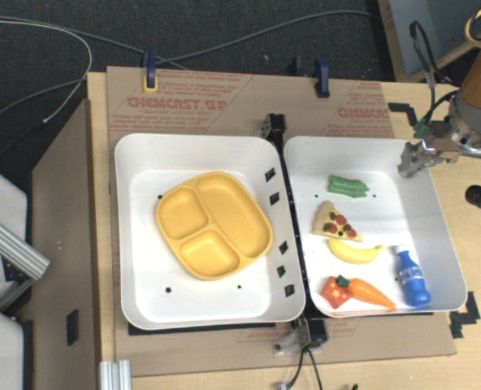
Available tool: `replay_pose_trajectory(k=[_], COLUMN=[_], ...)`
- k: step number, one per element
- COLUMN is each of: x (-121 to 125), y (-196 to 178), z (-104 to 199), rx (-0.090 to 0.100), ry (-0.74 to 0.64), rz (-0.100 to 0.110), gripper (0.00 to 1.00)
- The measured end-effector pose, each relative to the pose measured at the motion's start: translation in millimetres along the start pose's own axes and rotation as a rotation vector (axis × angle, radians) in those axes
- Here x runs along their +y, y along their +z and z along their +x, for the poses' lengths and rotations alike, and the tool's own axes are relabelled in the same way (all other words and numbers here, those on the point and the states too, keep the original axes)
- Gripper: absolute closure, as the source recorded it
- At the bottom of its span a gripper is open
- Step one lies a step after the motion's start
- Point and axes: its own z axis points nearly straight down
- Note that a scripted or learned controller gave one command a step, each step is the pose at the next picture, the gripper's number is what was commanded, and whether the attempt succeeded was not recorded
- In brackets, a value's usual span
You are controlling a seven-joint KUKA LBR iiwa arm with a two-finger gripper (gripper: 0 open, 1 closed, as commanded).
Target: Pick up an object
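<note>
No single target set; six toys to choose from, all loose in the right bin, with the pizza near the middle of the group. Flat wedge, tan crust, red and dark spots on top; probably hard to pinch from above for lying so low.

Just below the pizza, almost touching: a banana, smooth, yellow, curved. Further below the pizza: a red pepper and an orange carrot, pressed against each other, so likely awkward to take one alone. Below and right of the pizza, standing apart: a blue bottle, rounded, white-capped, lying on its side, perhaps inclined to roll. Above the pizza, apart from it: a green toy, lumpy, glossy, with free space all round, hence seemingly the easiest pick.

Up and well right of the pizza, over the bin's far right rim: the gripper, grey metal, not above any toy. How far open, impossible to tell; nothing visible in its hold.

Left of the pizza, across the dividing rims: the left bin, holding a yellow tray, three-part, smooth plastic, skewed. Both bins shallow, white, round-cornered, presumably to keep toys within reach. Beneath everything, a bench covered in brown printed board, held by clamps at the far edge above the pizza.
</note>
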Motion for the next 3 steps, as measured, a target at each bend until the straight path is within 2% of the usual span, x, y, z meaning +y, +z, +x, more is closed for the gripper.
replay_pose_trajectory(k=[2, 3], x=[-31, -52], y=[-25, -16], z=[109, 162], rx=[0.004, 0.004], ry=[-0.002, -0.002], rz=[0.009, 0.01], gripper=[1.0, 1.0])
